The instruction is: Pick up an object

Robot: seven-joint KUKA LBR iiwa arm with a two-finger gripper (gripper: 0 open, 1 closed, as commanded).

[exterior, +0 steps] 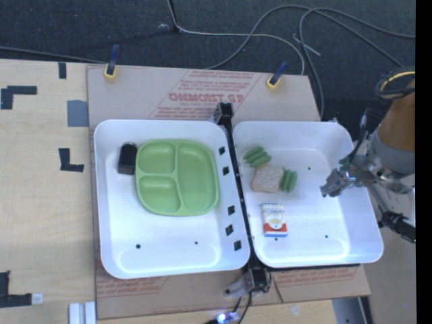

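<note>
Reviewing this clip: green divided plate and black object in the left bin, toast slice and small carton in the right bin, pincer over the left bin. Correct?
One error: the camera view shows the pincer over the right bin, near its right wall. The green divided plate, black object, toast slice and small carton are as stated.

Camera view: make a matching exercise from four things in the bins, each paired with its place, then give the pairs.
Things:
1. tray
2. black block
3. toast
4. carton

Places:
A. right bin, toward its near edge
B. left bin, against the tray's left edge
C. middle of the left bin
D. right bin, between two green pieces

Pairs: 1-C, 2-B, 3-D, 4-A
</note>
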